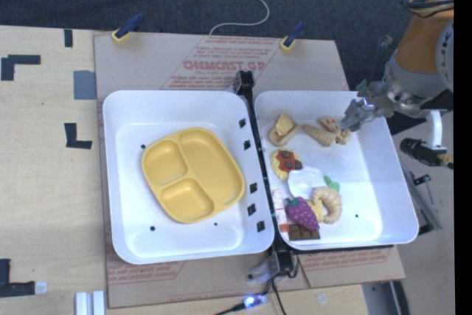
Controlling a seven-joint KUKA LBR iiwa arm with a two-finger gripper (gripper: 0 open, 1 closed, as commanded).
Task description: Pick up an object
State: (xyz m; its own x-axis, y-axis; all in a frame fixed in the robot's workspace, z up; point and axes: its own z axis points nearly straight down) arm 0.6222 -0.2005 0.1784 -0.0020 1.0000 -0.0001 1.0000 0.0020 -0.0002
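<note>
Camera view: the grey arm reaches in from the right, its pincer (352, 117) low over the far right corner of the right bin (383, 181), just beside a tan, croissant-like toy (321, 133) — whether it is open or closed, or grips anything, cannot be told. The bin's other toys sit along its left side — a yellowish piece (282, 128), a purple grape bunch (302, 212), a tan curled piece (329, 203). The left bin (125, 158) holds a yellow divided tray (193, 173).
</note>
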